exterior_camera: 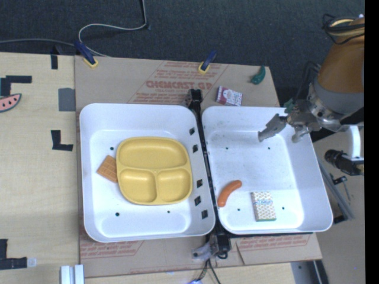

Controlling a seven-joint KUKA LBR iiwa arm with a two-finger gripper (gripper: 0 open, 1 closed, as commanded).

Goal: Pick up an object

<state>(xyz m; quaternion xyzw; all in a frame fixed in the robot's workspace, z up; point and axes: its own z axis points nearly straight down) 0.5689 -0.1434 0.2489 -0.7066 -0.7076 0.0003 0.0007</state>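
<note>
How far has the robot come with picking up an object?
Nothing looks picked up yet. The hand is over the upper part of the right bin, with nothing visible between its fingers. The orange sausage and the small card box lie on the bin floor, so the whole grasp is left.

So we've got two bins side by side on the bench, touching along the middle of the frame. In the left bin (95, 158) we see a divided tray (155, 169) sitting near its centre, with a cracker (107, 168) tucked partly under the tray's left edge. In the right bin (308, 176), toward the bottom, a sausage (228, 192) lies just left of a small card box (263, 206). The gripper (283, 129) hangs over that bin's upper right part. Above the right bin, on the bench, we spot a small packet (228, 96).
</note>
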